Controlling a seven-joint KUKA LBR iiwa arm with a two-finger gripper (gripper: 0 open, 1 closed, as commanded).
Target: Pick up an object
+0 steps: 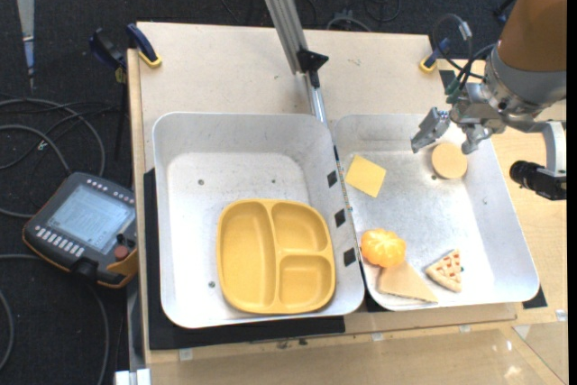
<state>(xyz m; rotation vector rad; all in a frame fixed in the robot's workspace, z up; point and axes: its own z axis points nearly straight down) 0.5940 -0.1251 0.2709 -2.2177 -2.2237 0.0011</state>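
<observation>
Bins sit side by side on the bench: the left bin (180,158) carries a yellow tray (275,255) with three compartments, and the right bin (487,221) carries the loose pieces. The arm (536,22) comes in from the right and hangs over the right bin's far corner.

The gripper (448,132) is spread wide, one finger (427,131) to the left and the other to the right, with nothing between them. A round tan disc (448,162) lies flat on the bin floor just below the fingertips, and it looks like the target.

Risks, as I judge them. The disc is thin and flat, so the fingers may close above it and take only air, or skate over its edge. It also lies near the bin's far wall; a descent slightly off could put one finger on the sloped wall and tip the grip. If the fingers meet the disc off-centre, it may slide across the smooth floor instead of seating.

The other pieces lie well apart from the gripper: a yellow square (366,176) toward the divider, an orange (383,248) near the front, touching a tan wedge (404,284), and a small pizza slice (445,270) just beside that wedge. They should not interfere unless the arm retargets.
</observation>
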